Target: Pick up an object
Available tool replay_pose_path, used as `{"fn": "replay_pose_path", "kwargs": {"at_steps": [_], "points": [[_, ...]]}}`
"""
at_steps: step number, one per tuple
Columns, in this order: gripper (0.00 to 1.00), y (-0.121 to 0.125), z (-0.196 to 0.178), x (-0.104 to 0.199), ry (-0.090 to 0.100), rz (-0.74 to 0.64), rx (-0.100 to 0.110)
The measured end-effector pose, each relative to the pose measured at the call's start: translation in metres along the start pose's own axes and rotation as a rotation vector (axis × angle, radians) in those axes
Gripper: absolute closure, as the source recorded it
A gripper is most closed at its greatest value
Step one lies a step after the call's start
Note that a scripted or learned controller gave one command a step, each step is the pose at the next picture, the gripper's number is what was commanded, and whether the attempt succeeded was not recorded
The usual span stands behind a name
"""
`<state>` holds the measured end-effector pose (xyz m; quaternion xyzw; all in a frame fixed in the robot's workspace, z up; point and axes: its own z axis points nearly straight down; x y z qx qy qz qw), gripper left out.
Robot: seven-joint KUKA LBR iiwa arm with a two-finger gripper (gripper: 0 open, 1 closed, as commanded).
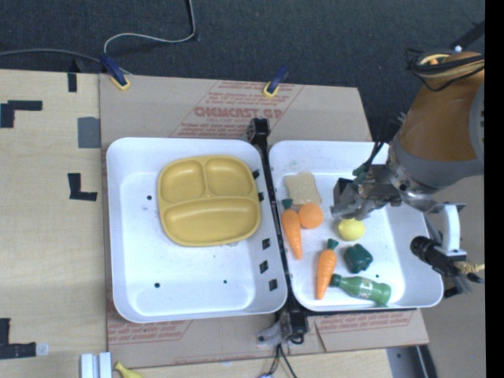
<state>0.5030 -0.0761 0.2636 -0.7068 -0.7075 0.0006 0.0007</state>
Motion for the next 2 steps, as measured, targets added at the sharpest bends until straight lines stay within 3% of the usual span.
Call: {"fn": "replay_pose_path", "kwargs": {"at_steps": [1,2], "points": [[1.00,-0.019,-0.005,-0.011,0.000,0.000,0.000],[1.00,0.023,0.008,0.010,-0.001,-0.001,0.000]]}}
